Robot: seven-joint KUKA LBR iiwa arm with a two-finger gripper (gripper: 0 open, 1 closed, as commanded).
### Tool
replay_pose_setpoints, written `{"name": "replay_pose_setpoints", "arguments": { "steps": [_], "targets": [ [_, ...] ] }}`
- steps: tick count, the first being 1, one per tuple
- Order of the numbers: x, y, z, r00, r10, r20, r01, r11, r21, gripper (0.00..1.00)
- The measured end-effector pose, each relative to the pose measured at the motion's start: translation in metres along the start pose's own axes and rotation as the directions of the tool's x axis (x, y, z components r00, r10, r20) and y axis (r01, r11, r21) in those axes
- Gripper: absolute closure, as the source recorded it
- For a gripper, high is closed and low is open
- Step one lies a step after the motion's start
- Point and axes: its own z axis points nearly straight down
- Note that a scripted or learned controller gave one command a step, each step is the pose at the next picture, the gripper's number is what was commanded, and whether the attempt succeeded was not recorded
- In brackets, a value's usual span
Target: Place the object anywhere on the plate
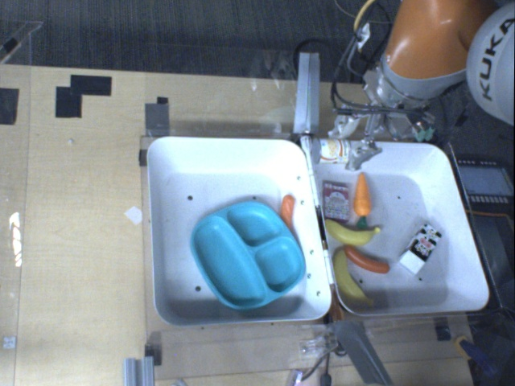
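Observation:
A blue three-compartment plate (248, 254) lies in the left bin (173, 215). Just off its upper right rim an orange oblong object (287, 209) rests against the bin's right wall. My gripper (359, 153) hangs over the far left corner of the right bin (459, 215). It is right beside a small white and yellow container (332, 149) and a little above a carrot (362, 195). I cannot make out anything held in it.
The right bin also holds a dark red packet (335, 200), two bananas (352, 233) (350, 277), a reddish sausage (367, 260) and a black-and-white box (422, 246). A metal post (306, 95) stands behind the wall between the bins.

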Motion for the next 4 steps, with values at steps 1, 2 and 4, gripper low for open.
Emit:
{"name": "replay_pose_setpoints", "arguments": {
  "steps": [1, 2, 4],
  "targets": [
    [0.0, 0.0, 0.0, 1.0, 0.001, 0.0, -0.001, 1.0, 0.0, 0.0],
    [-0.027, 0.067, -0.077, 0.998, -0.057, 0.002, 0.057, 0.998, 0.0, 0.0],
    [0.035, 0.007, -0.025, 0.988, -0.155, 0.0, 0.155, 0.988, 0.001, 0.0]
  ]
}}
